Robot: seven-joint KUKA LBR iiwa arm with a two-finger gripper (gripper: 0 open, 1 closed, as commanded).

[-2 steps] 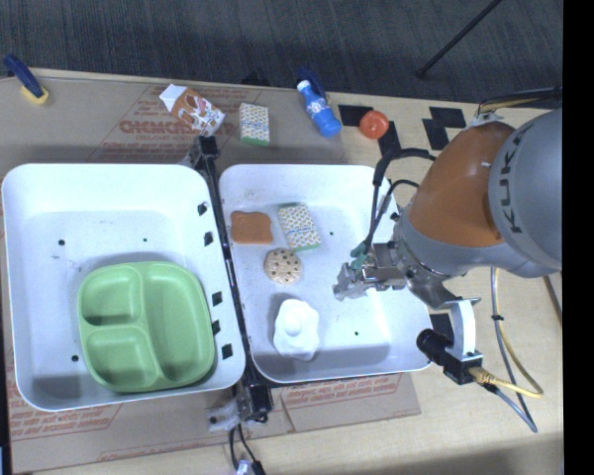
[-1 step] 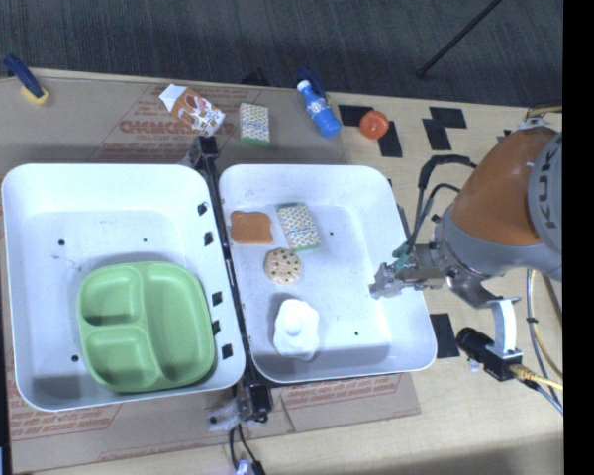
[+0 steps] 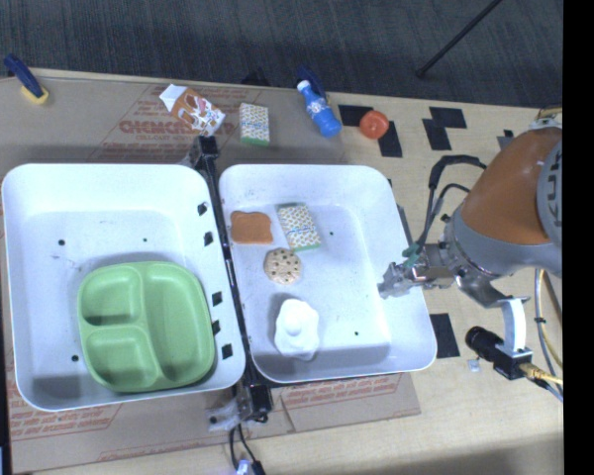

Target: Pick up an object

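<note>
1. Bins sit side by side on the worktop (image 3: 455, 404): the left bin (image 3: 40, 216) holds a green divided plate (image 3: 146, 325), and the right bin (image 3: 366, 216) holds four small things.
2. Within the right bin, a brown toast-like piece (image 3: 251, 228) lies beside a patterned packet (image 3: 299, 227); a speckled cookie (image 3: 283, 265) rests just below them, and a white lumpy object (image 3: 297, 327) lies nearer the front wall.
3. The hand (image 3: 394, 283) hovers at the right bin's right rim, well apart from all four things; nothing shows between its fingers, and whether they are apart or together cannot be told.
4. Behind it, the grey arm with its orange band (image 3: 510, 206) is cut off by the frame's right side.
5. Beyond the bins' far walls lie a crumpled snack wrapper (image 3: 191, 110), a small green-and-white packet (image 3: 254, 124), a blue bottle (image 3: 320, 110) and an orange round object (image 3: 374, 124).
6. A blue-and-yellow clamp (image 3: 27, 79) sits at the worktop's far left corner.
7. Cables loop near the arm, and a black fitting (image 3: 495, 351) sits right of the right bin; its nature is hard to make out.
</note>
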